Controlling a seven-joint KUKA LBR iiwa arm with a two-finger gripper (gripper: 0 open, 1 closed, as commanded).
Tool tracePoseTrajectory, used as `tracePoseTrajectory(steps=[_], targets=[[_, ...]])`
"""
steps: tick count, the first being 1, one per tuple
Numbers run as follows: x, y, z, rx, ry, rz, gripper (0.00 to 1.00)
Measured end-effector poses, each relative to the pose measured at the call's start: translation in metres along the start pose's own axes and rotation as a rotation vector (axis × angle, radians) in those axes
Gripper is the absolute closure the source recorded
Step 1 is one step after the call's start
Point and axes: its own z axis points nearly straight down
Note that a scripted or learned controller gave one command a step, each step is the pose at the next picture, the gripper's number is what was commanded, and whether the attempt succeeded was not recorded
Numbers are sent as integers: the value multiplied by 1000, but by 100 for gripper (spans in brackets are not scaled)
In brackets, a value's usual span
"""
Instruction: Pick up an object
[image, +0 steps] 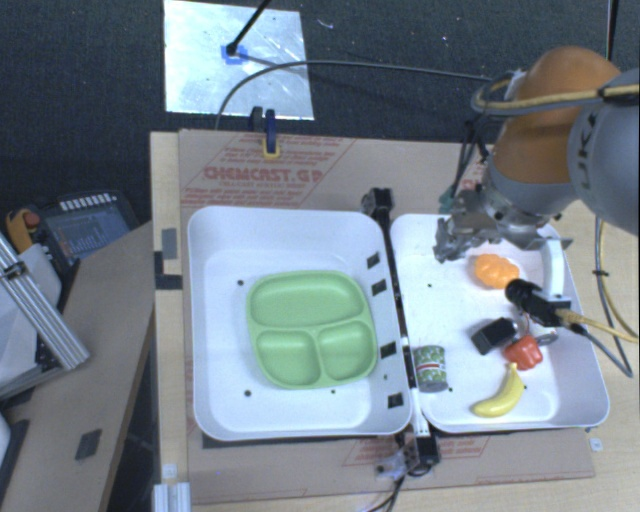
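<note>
Yellow banana lies closest to the front, in the near corner of the right bin. It is long and bent. Its long side runs from low on the left up to the right, and its thin end points up at a small red thing.

Up at the far end of that same bin is the gripper, hanging from the big grey and orange arm. I cannot tell if the gripper is open or closed, and nothing can be seen held in it. Just to its right sits a round orange fruit, a bit wider than it is tall. They are very close, but I cannot tell if they touch.

Nearer the front from the fruit lies a little black block, tilted, with the red thing right beside it. A small can with a green label sits by the left wall of the bin, near the front.

Between the gripper and the can the white floor is bare, so there is room there.

Next door, the left bin holds a green tray in its middle. That tray has three parts, one wide part at the back and two small parts at the front. White floor shows all around it.
</note>
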Motion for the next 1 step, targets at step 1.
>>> tracePoseTrajectory(steps=[1], targets=[[59, 20, 12, 1, 0, -1, 100]])
